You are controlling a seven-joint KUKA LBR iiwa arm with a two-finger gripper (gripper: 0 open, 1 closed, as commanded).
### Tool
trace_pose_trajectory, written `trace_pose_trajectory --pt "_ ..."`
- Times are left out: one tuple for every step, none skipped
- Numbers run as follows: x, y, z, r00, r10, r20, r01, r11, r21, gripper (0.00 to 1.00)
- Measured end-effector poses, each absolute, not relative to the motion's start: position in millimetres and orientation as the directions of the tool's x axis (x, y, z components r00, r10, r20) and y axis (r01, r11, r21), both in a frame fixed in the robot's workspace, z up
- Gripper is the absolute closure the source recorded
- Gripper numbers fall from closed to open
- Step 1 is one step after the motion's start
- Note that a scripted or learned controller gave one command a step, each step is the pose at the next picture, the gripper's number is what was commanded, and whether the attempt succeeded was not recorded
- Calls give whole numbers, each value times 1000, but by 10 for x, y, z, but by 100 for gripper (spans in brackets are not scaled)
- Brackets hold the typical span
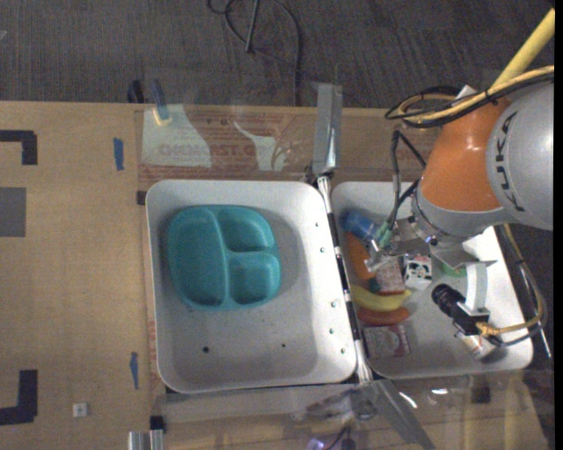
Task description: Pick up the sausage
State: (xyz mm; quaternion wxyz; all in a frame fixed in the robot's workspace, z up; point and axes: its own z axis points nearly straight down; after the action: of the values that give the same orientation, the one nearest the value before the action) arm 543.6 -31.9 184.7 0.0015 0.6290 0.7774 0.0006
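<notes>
Probably toy sausage point(388, 278): light, stiff, slick; wedged among banana point(380, 301) and orange piece point(356, 257), right bin point(510, 352). Best taken across mid-body. Gripper point(391, 250) just above; opening impossible to tell.

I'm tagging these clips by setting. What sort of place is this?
Probably a robotics lab or test cell: a KUKA arm works over two white bins on a taped plywood bench, with loose cables on the floor. Toy food fills the right bin.
</notes>
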Motion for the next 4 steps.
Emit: trace_pose_trajectory --pt "5866 -68 2161 161 987 -1 987 -161 1 100" --pt "5594 -104 1839 598 801 -3 801 -598 -5 100" --pt "6052 95 2423 864 503 -2 503 -864 -1 100" --pt "6263 495 2079 980 197 2 197 -980 0 100"
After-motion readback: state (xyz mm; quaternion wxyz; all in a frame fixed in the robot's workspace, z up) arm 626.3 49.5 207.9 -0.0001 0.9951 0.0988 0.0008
